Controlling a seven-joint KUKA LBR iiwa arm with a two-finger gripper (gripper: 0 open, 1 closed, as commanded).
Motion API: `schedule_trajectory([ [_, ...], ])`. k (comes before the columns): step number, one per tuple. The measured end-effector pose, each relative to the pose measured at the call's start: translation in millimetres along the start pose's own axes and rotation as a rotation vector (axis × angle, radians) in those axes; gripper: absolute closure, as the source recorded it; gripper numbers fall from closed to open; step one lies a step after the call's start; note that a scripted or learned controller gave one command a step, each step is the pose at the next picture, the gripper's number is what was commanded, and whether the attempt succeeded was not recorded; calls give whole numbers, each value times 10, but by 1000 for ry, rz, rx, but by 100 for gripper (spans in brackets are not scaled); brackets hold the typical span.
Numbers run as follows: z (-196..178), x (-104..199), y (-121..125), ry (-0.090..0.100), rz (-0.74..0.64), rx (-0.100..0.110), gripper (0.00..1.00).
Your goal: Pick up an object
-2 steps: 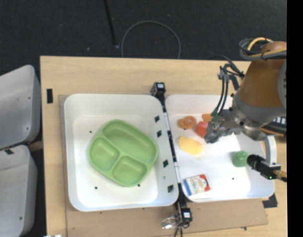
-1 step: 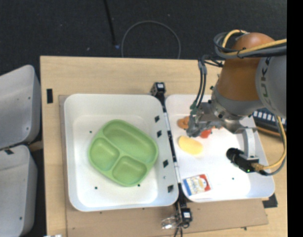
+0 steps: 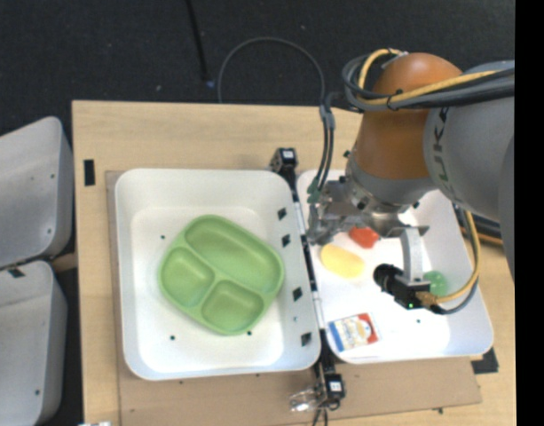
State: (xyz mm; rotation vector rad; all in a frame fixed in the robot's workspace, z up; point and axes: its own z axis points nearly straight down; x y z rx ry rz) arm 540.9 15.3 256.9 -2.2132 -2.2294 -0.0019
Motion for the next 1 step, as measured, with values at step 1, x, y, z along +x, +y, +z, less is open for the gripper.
schedule_trajectory([
  [1,146,605,59,0,0,2,100],
])
